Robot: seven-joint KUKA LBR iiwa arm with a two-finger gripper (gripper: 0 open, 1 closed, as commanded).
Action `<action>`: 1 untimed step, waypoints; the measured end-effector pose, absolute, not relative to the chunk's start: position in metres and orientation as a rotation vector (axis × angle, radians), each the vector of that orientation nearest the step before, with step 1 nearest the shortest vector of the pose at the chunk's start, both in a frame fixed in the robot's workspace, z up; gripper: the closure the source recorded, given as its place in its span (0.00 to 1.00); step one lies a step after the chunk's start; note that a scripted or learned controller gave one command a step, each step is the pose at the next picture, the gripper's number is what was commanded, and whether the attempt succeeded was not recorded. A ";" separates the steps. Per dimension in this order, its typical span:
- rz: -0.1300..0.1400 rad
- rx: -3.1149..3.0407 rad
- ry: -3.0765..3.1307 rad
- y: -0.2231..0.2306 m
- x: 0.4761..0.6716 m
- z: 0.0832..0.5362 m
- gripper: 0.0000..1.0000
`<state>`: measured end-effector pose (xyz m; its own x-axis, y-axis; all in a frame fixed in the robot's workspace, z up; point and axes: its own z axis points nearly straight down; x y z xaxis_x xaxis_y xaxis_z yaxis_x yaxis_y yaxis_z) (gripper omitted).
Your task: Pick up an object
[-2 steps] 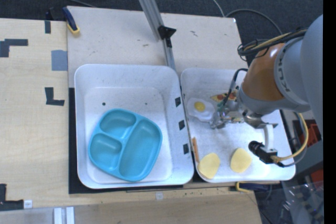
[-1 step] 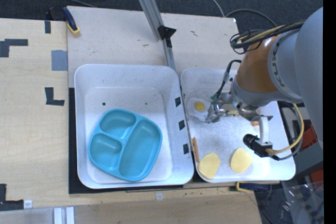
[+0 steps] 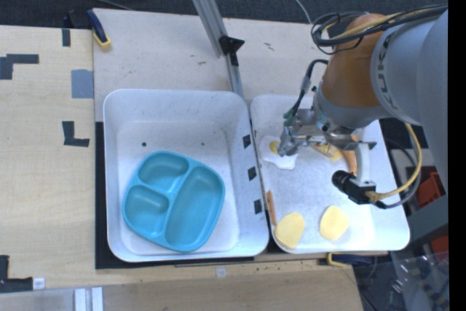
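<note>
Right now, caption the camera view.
KUKA arm's gripper low in the right bin over a small white object; two yellow pieces near its front; blue divided plate in the left bin.

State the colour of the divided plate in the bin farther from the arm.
The divided plate is plain light blue; the camera view shows it best.

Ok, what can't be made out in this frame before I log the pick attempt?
- Camera view: the white object lies partly under the end effector; its shape, and whether it is gripped, cannot be told.
- Camera view: the yellow-orange pieces beside it are largely covered by the wrist.
- Camera view: the right bin's far right corner is hidden by the arm.
</note>
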<state>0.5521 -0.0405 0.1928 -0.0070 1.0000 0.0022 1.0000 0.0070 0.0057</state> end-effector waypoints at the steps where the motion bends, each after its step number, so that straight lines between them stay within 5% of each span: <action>1: 0.000 2.216 2.231 0.005 0.563 0.188 1.00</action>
<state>0.5631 0.0051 0.1879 -0.0067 1.0000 0.0017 1.0000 0.0067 -0.0017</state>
